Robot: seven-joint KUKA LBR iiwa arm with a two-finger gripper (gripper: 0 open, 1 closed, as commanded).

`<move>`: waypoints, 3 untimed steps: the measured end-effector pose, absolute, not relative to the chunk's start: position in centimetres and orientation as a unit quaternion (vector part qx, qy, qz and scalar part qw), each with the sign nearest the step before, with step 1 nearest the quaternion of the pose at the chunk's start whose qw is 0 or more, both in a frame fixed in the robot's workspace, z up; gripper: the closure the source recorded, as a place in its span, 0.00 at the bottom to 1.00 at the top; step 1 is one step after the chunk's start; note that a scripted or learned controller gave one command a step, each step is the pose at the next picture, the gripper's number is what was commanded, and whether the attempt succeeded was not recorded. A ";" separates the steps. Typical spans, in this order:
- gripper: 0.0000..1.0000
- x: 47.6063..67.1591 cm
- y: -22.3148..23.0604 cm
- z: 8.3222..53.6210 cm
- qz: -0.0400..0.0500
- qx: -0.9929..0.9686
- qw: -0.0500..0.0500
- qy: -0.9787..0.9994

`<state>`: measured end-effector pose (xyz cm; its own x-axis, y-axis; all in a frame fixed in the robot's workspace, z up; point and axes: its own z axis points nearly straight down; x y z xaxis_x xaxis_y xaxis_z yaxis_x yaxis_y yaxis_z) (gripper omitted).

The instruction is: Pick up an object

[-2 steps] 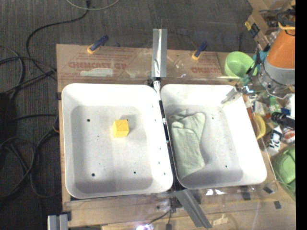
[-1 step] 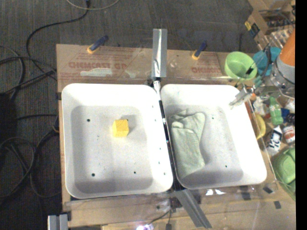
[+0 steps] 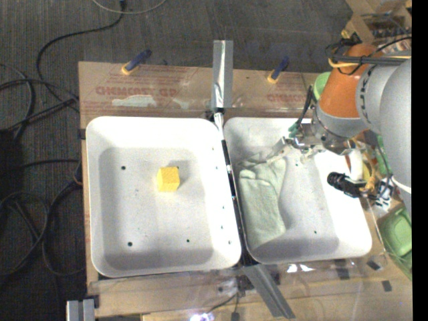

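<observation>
Arm over the right bin, a pale cloth at its gripper, a yellow block alone in the left bin.

The gripper [image 3: 299, 141] hung over the right bin [image 3: 348, 243] toward its one o'clock corner; whether it was open or closed could not be told. A pale green cloth [image 3: 263, 202] lay along that bin's nine o'clock side, one corner reaching up toward one o'clock as far as the gripper, though contact was unclear. The yellow block [image 3: 168, 178] sat well apart in the left bin [image 3: 107, 246], just toward twelve o'clock of that bin's middle. The arm's orange band [image 3: 342, 99] stood at twelve o'clock of the right bin's far corner.
</observation>
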<state>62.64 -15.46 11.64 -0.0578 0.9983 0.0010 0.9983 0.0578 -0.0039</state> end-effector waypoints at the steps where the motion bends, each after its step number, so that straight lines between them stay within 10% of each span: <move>1: 0.00 63.8 -12.2 9.2 -0.001 -0.653 -0.006 -0.757; 2: 1.00 63.9 -12.1 10.3 -0.004 -0.654 -0.007 -0.757; 3: 0.00 63.9 -12.1 10.3 -0.004 -0.654 -0.007 -0.757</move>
